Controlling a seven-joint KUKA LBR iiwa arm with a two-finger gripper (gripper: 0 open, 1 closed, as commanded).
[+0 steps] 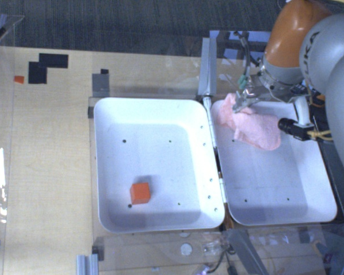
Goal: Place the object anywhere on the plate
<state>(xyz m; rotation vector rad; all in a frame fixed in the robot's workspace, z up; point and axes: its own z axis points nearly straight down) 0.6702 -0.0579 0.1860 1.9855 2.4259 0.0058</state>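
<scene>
A small orange block point(140, 193) lies on the floor of the left bin point(109, 153), near its front left. A pale pink, flat plate point(253, 129) with a soft outline rests in the back part of the right bin point(309, 182). My gripper point(243, 98) hangs over the plate's back left corner and seems to touch its edge there. The arm's orange band point(286, 30) and grey body rise behind it at the upper right. The block is far from the gripper, a whole bin away.
A metal divider post point(206, 67) stands behind the seam between the bins. A black cable fitting point(292, 128) juts over the right bin beside the plate. Black markers point(45, 66) lie on the wooden bench at the far left.
</scene>
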